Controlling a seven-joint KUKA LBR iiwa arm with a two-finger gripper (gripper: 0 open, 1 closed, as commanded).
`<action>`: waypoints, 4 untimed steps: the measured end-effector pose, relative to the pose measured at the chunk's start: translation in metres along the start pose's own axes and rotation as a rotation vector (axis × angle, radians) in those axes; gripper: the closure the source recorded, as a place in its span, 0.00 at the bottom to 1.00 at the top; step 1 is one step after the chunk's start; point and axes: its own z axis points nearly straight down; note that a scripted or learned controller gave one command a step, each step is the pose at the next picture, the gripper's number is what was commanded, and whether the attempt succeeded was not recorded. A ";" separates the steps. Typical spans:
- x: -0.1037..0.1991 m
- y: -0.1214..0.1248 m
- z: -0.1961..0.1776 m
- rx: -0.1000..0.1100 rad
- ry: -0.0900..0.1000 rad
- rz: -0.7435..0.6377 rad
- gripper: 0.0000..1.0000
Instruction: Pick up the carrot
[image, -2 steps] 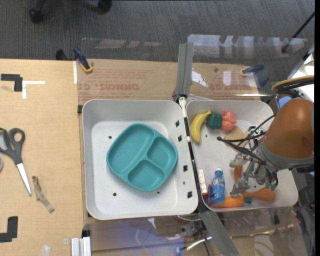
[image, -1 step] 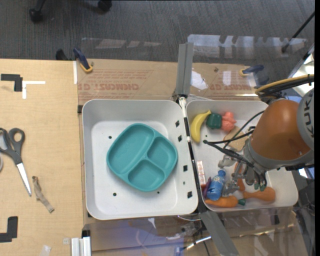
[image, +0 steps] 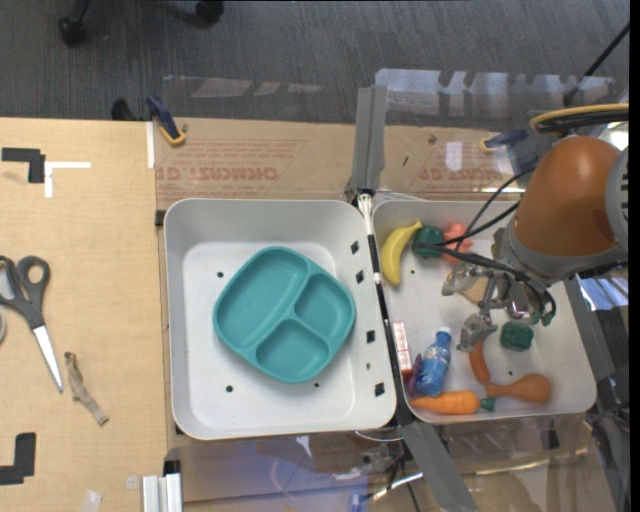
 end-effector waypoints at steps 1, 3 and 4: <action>0.061 0.007 0.023 0.003 -0.019 0.010 0.00; 0.066 0.008 0.024 0.000 -0.025 0.141 0.00; 0.042 0.002 0.029 0.001 0.002 0.486 0.00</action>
